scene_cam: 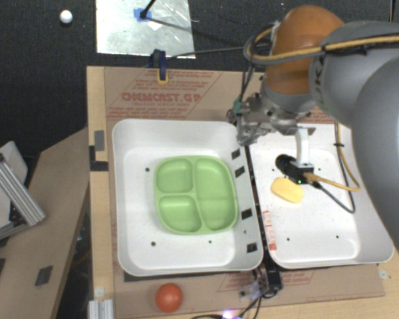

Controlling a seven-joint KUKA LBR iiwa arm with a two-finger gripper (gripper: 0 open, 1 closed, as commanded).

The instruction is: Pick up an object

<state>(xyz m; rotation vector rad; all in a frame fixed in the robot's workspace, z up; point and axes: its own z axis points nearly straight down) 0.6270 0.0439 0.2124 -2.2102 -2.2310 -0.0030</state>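
Yellow object [287, 191] lies mid-floor in right bin [332, 244], apart from gripper [247, 130] at the bins' divide; grip state cannot be told. Judged light, smooth, possibly soft: grasp across narrow middle

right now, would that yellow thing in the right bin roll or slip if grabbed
The yellow object looks small and rounded, so probably light, though its smooth curve could slip from a pinch. Being oblong, it would likely turn rather than roll far if pushed. It lies low on the right bin floor, so tipping seems unlikely.
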